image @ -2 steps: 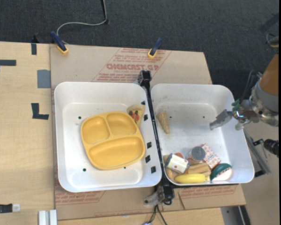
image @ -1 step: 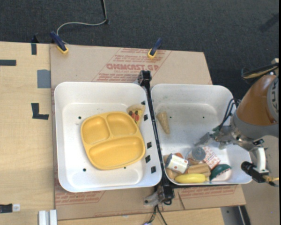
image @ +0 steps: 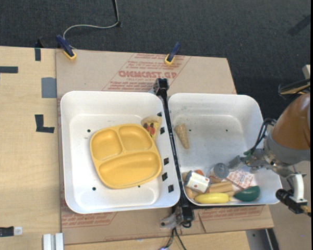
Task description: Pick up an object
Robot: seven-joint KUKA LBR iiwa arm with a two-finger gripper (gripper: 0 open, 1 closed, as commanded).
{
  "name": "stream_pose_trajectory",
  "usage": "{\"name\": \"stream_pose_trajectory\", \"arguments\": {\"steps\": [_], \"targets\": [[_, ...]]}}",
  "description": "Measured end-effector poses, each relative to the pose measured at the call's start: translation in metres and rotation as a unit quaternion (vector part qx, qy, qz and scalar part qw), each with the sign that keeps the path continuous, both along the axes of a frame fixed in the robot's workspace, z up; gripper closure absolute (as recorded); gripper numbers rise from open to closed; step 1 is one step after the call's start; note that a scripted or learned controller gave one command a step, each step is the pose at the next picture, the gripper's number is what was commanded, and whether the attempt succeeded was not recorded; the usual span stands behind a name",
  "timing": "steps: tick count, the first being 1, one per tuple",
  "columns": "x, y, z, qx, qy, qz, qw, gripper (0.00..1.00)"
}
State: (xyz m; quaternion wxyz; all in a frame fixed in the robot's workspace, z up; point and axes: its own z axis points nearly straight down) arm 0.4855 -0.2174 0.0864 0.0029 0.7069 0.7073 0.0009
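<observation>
The right bin (image: 214,105) holds a heap of small items along its near wall: a white and red box (image: 197,181), a yellow banana (image: 213,197), a dark green piece (image: 248,194), a red-and-white patterned packet (image: 241,178) and a tan sausage-like piece (image: 223,186). A tan cone (image: 182,135) lies alone near the divider. The arm's orange band (image: 297,124) and grey wrist (image: 280,151) come in over the bin's right wall. My gripper (image: 232,164) is low over the heap, just above the packet, with a grey round part (image: 219,169) at its tip.
A yellow divided plate (image: 126,155) fills the middle of the left bin (image: 75,139), with a small yellow and red item (image: 152,124) at its far right corner. Black clips (image: 161,86) join the bins along the divider. Cardboard lies under both bins.
</observation>
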Motion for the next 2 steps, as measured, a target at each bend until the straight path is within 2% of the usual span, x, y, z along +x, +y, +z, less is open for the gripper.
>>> {"name": "stream_pose_trajectory", "arguments": {"steps": [1, 2], "targets": [[0.001, -0.001, 0.010, -0.0014, -0.001, -0.001, 1.0000, 1.00], [-0.001, 0.007, 0.098, 0.0009, 0.002, 0.000, 1.0000, 1.00]]}}
